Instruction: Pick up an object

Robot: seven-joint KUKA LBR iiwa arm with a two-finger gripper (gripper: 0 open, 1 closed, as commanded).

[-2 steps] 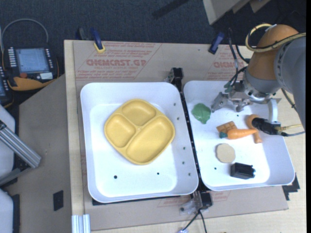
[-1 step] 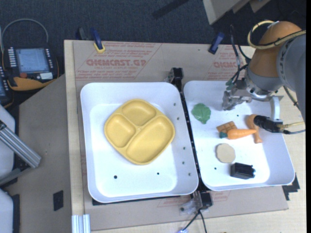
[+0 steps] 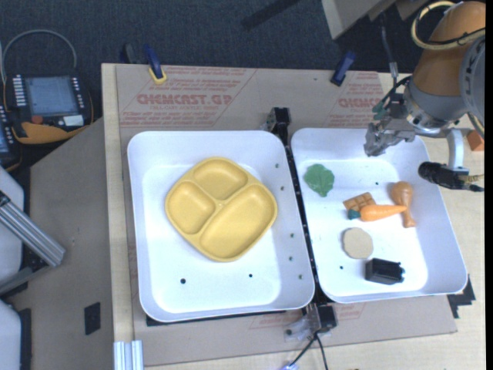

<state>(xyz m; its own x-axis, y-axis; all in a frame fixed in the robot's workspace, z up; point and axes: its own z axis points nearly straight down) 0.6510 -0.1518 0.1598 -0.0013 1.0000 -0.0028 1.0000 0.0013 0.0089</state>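
The end effector (image 3: pixel 379 141) hangs over the far edge of the right bin (image 3: pixel 439 280), a small grey metal piece under the arm's (image 3: pixel 447 60) rounded orange and grey wrist; from here I cannot tell how its tips are set, and nothing shows in its grip. Below it in that bin the objects lie apart from it: a bumpy green broccoli (image 3: pixel 318 179) toward the left wall, a smooth orange carrot (image 3: pixel 381 212) lying crosswise with a small tan waffle-like block (image 3: pixel 357 202) touching its left end, a tan drumstick (image 3: pixel 403 201) just right of the carrot, a flat round beige cookie (image 3: pixel 357 243) nearer me, and a black boxy block (image 3: pixel 384 271) by the near rim. The left bin (image 3: pixel 154 280), glossy white plastic with rounded corners, carries a yellow divided plate (image 3: pixel 221 207) with three wells, turned at an angle. Both bins sit on a brown cardboard sheet (image 3: pixel 231 99) printed with red lettering, held by blue clamps (image 3: pixel 156 62) on the counter. A pendant (image 3: pixel 48 102) with a screen rests at the left on dark carpet (image 3: pixel 192 14).
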